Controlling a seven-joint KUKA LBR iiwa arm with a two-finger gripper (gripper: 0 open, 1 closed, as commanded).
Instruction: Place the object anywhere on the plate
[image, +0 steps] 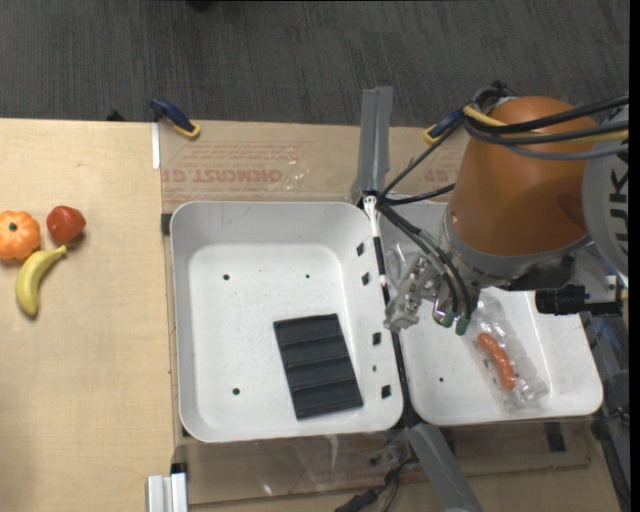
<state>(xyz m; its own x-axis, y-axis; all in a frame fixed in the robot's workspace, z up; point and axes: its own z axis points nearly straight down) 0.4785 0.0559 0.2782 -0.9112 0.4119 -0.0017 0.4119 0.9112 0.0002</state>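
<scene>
The desk (90, 400) carried three pieces of toy fruit near its left edge: an orange (16, 237), a red apple (66, 224) just beside it, and a banana (34, 281) lying below the two with its upper tip close to the apple. A blue and yellow clamp (174, 117) sat at the far edge of the desk, above the left bin's far left corner.

The left bin (200, 300) held one item, a black ridged plate (318, 365). It lay flat on the bin floor toward the near right corner, turned slightly off square to the bin walls.

The arm (520, 185) reached in from the right, and its orange band stood over the far part of the right bin (440, 385). The jaws hung below the wrist, above the left part of the right bin, close to the wall shared by the two bins. They stood apart, with nothing between them.

The object, a clear bag (505, 362) with orange contents, lay on the floor of the right bin, to the right of the jaws and not touching them. It ran at a slant toward the near right corner. The bag was well apart from the plate, with the shared bin walls between them.
</scene>
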